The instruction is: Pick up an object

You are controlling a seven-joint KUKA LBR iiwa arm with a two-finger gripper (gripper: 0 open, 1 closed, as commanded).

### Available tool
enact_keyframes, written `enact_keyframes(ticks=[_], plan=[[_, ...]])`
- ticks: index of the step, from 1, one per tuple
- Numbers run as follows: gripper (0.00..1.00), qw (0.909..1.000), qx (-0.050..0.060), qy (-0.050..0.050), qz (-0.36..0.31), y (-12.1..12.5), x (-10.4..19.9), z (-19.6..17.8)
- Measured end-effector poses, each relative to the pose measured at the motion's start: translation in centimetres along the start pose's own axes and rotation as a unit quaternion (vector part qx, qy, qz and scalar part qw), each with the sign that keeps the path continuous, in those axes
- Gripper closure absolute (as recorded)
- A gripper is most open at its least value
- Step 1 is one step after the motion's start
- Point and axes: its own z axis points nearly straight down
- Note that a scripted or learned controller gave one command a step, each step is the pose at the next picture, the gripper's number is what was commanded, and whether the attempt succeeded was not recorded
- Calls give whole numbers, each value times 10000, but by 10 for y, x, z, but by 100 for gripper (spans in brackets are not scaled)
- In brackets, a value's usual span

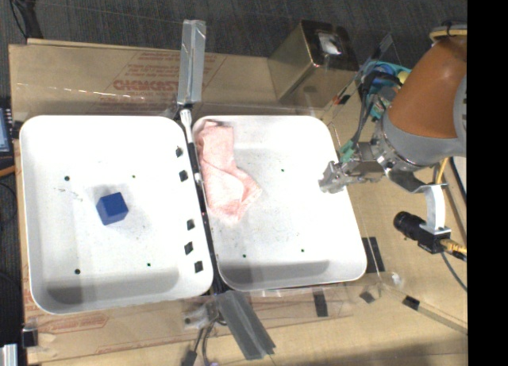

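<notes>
Gripper (332, 179): right of centre in the frame, poised at the right rim of the right bin (343, 233). Nothing visible in its grasp. Apart or together: impossible to tell from this view. Grey arm (425, 110) with orange band behind it, entering from the right edge.

Step in hand, by judgement: approach, ahead of any pick, with no object lifted yet.

Pink cloth (224, 172): nearest candidate. Crumpled, lying in the upper left part of the right bin, close against its left wall, well apart from the gripper across bare white floor.

Next move, by judgement: travel leftward across the bin, then a descent onto the thick middle of the cloth. Soft and folded, likely to give under a pinch, best taken at a raised ridge. Little room on the wall side.

Blue cube (113, 207): alone on the floor of the left bin (32, 198), left of centre in the frame, farthest from the gripper. Reachable only by crossing the seam between the bins.

Black clips (189, 225): a row along that seam.

Grey metal bar (192, 59): upright at the top of the seam.

Brown box (311, 61): outside, beyond the upper rim of the right bin, near the arm's path but clear of the cloth
</notes>
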Motion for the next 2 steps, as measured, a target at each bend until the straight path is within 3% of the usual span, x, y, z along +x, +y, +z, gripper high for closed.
enact_keyframes(ticks=[1,2], plan=[[0,10000,0,-2,-1,0,0,0],[0,9995,-9,-3,310,76,42,68]])
